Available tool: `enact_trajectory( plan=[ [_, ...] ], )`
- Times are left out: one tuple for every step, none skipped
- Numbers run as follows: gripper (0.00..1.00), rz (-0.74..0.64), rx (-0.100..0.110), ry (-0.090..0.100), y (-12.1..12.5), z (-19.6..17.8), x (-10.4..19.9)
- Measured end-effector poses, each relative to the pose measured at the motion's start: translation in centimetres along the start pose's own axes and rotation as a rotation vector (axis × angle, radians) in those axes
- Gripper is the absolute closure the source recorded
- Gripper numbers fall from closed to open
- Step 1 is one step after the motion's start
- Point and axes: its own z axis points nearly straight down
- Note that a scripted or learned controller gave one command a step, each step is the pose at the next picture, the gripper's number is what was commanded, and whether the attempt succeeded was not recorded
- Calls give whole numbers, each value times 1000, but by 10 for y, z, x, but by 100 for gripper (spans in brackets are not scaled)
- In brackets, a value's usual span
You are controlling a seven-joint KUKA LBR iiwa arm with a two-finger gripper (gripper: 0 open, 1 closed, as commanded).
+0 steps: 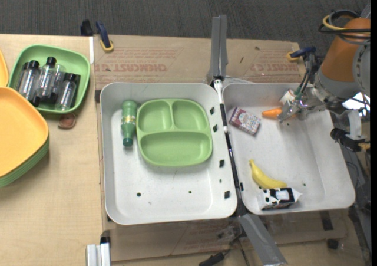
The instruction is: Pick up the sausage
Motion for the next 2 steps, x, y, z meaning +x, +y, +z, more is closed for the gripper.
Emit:
enact_trajectory(
  plan=[
    [100, -109, 1, 0, -1, -4, 26],
    [100, -50, 1, 1, -5, 0, 65]
  ],
)
